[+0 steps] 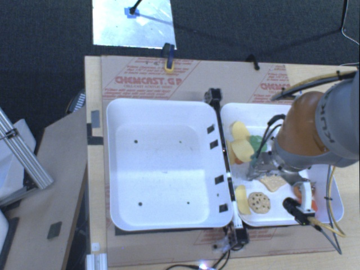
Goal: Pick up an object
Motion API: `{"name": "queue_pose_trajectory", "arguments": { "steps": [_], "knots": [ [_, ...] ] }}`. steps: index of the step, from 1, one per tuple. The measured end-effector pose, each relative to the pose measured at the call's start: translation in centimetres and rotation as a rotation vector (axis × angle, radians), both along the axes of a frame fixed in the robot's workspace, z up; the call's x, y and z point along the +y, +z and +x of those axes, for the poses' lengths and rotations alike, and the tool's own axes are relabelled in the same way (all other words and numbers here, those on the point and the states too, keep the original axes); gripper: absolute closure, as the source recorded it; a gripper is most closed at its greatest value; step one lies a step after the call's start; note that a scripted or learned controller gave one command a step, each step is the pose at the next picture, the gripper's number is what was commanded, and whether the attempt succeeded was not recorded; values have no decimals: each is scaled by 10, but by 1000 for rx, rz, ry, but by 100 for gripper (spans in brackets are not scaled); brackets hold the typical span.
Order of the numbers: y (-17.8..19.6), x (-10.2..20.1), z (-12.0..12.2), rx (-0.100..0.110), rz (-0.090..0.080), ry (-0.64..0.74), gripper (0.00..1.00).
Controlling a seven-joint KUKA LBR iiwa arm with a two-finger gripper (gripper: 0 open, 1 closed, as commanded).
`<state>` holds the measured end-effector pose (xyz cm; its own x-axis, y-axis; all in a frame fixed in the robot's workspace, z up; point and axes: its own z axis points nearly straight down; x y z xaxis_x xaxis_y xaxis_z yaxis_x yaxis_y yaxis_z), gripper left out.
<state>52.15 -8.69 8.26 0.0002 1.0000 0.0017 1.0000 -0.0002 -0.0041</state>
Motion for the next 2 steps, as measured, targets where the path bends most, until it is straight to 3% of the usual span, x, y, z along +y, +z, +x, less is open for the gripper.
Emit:
{"name": "queue_pose_trajectory", "arguments": {
  "steps": [1, 2],
  "knots": [
    [108, 45, -13, -15, 0, 9, 100],
    [124, 110, 47, -12, 0, 12, 100]
  ]
}}
